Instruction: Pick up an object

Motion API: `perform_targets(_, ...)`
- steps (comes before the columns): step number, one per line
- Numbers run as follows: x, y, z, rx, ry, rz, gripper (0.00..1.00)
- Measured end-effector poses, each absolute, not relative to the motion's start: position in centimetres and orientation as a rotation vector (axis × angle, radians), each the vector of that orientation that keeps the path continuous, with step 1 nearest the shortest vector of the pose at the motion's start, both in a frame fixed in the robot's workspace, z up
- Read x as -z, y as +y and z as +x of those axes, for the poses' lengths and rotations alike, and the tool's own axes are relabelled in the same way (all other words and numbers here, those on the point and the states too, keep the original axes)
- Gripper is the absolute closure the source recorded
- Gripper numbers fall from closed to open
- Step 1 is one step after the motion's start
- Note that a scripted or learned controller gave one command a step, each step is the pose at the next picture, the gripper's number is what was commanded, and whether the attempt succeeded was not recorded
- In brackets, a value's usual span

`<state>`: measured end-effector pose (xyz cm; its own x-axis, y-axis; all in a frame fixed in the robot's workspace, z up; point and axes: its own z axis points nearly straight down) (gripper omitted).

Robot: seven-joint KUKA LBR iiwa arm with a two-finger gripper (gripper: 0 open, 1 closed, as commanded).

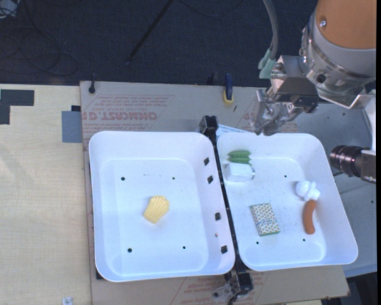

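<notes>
Under the gripper (268, 121) sits a light wooden bench (32, 196) with a brown cardboard sheet (146, 110) laid over it, printed lettering upside down from this view. Two shallow white bins rest on the cardboard side by side, touching along a black clip strip. Dark floor with loose cables (32, 18) fills the space behind the bench. Grey patches mark the wood far left of the gripper.

Gripper hangs over the back rim of the right bin (330, 246), near its back-left corner, on the grey arm (340, 37) with the orange band. Fingers point down; whether they are apart or together, cannot tell, too blurred. Nothing visibly between them.

Just below and slightly left of the gripper: a green object (239, 155) lying on a white block (239, 170), long axis roughly left-right. Further toward the front from the gripper: a small patterned box (265, 219), flat, long axis running front to back with a slight tilt. Front-right of the gripper: an orange sausage-shaped piece (310, 216), long axis front to back, back end touching a white lumpy object (305, 189).

Well to the left of the gripper, in the left bin (114, 259): a yellow shell-shaped piece (156, 209), ribbed, wide end pointing to the back right, alone near the bin's middle.
</notes>
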<state>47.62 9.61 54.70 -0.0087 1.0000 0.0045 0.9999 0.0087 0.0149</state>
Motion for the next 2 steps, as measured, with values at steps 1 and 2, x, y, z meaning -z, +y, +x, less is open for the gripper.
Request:
perform_targets(1, -54.68, 9.44, 47.60, 0.011, 2.233, 2.215, 1.00)
perform_targets(2, -55.59, 9.50, 47.64, 0.018, 2.242, 2.209, 1.00)
